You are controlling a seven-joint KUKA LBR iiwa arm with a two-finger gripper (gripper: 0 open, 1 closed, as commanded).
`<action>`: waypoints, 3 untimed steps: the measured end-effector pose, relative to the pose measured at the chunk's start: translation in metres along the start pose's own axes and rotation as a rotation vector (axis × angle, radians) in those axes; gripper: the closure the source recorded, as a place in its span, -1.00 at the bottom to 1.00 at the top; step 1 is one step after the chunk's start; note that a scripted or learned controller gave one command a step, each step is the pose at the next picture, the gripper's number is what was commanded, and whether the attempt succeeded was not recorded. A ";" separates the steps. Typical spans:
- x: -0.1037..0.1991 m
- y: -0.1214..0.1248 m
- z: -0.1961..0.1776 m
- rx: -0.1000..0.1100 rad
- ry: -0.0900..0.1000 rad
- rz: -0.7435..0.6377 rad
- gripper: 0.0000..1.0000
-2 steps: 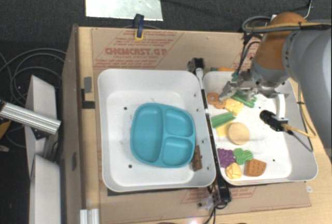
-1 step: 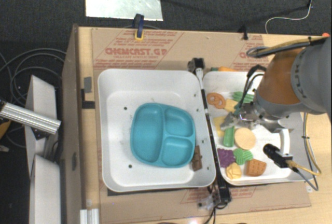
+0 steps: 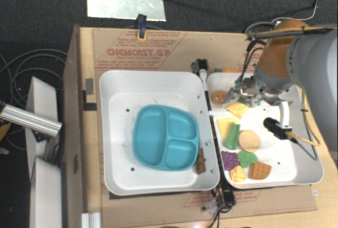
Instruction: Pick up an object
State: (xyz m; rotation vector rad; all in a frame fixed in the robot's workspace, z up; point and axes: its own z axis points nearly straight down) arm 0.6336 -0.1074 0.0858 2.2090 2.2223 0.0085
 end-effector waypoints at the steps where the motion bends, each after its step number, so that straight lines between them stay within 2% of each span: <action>1: 0.006 -0.077 0.001 0.016 0.004 0.006 -1.00; 2: -0.002 0.005 0.000 0.000 0.000 0.000 -1.00; 3: 0.005 -0.049 0.001 0.013 0.003 0.006 -1.00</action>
